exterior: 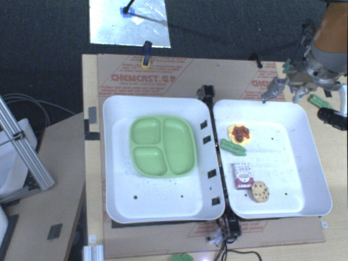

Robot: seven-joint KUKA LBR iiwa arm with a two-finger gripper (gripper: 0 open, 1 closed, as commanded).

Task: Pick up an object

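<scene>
The tool [284,90] hangs spread and empty over the right bin's [304,162] far rim, well apart from the cookie [260,191] and pizza slice [240,134].

Dark carpet floor [43,31] bears a shiny metal sheet [129,15].

The two bins [261,208] looked like smooth white plastic with a faint sheen; the green tray [163,145] was matt plastic; the board [163,75] under them looked like printed brown cardboard; the sheet [129,15] beyond was shiny, crinkled foil or film.
</scene>
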